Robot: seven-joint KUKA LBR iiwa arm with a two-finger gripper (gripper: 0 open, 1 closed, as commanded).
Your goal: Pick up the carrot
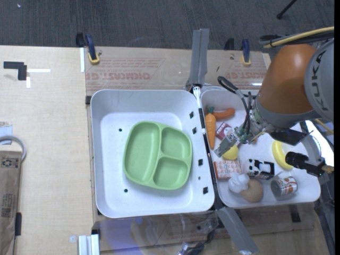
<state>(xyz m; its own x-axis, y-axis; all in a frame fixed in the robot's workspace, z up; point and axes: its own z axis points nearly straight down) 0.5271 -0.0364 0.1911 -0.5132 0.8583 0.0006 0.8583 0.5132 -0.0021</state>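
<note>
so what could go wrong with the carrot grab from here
The carrot lies tight against the right bin's left wall, so a finger may hit the wall rather than slip beside it. The gripper sits over a lemon and a red packet, so it might catch one of those instead.

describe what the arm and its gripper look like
The arm is grey with a broad, rounded orange band above the wrist and dark KUKA lettering on the grey shell. Thin dark cables loop beside the wrist. The gripper is a small metallic grey piece at its tip.
</note>
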